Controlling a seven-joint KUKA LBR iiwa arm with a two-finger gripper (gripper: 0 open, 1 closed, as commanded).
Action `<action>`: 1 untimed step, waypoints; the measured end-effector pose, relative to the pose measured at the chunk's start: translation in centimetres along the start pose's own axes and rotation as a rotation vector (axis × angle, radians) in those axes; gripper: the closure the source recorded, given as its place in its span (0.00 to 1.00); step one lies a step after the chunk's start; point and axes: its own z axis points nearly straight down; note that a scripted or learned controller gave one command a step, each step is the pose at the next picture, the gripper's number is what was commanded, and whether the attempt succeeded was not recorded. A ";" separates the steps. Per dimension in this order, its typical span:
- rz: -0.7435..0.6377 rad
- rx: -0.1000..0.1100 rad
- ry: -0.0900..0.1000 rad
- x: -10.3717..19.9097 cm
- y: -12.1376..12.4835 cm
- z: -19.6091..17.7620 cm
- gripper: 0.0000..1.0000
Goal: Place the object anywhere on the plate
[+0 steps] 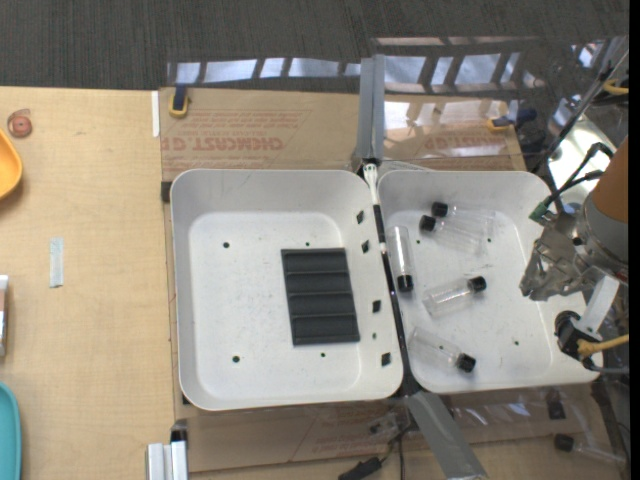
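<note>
1. Two shallow white plastic bins sat side by side on the tabletop [90, 198], the left bin [200, 368] and the right bin [520, 190] touching along their inner edges, with flattened brown cardboard [260, 133] showing behind and beneath them.
2. A black ribbed rectangular plate [321, 296] lay flat near the middle of the left bin, its long side running front to back.
3. Four clear plastic vials with black caps lay on their sides in the right bin: one long vial [400, 258] just beside the left wall, cap towards the front; one [455, 223] near the back, cap to the left; one [453, 294] near the middle, cap to the right; one [445, 352] near the front wall, cap to the right.
4. The vials lay apart from each other and none rested on the plate – all were in the other bin from it.
5. The grey arm with its orange band [612, 193] reached in from the right, and the end effector [556, 268] hung over the right-hand part of the right bin, apart from every vial.
6. Whether the end effector was spread or pressed together could not be told – cables and metal parts crowded that spot.
7. On the tabletop left of the bins lay an orange curved object [8, 168] at the edge, a small round reddish disc [19, 123], a small pale strip [56, 263] and a teal object [8, 433] at the front corner
</note>
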 end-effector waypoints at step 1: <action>-0.565 -0.001 0.000 5.5 -3.8 3.7 1.00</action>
